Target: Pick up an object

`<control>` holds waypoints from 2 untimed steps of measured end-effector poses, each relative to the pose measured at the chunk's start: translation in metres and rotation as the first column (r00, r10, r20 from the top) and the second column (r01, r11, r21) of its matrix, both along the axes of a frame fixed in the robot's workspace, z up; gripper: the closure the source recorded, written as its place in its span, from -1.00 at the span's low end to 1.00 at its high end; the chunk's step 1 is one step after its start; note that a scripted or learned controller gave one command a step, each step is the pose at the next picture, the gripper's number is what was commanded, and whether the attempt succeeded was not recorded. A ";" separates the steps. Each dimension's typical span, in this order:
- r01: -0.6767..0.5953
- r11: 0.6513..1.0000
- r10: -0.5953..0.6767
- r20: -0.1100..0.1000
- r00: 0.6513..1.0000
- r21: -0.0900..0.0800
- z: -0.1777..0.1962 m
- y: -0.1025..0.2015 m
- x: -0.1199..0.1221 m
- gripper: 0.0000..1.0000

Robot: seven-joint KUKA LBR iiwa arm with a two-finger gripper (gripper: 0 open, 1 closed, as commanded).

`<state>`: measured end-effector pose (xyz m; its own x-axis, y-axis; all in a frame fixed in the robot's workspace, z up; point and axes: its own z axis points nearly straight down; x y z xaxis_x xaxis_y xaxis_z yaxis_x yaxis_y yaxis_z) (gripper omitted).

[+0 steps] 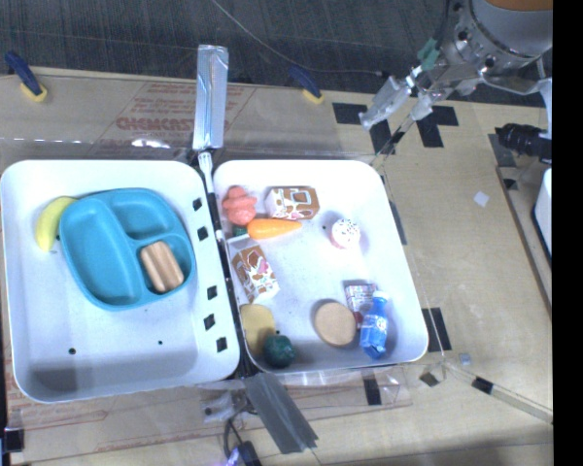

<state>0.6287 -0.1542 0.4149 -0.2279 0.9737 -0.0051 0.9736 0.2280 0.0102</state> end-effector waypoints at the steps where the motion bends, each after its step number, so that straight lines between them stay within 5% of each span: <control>1: -0.414 0.910 0.414 -0.017 0.910 0.006 -0.099 0.028 0.025 -1.00; 2: -0.416 0.909 0.416 -0.023 0.909 0.010 -0.263 0.010 0.017 -1.00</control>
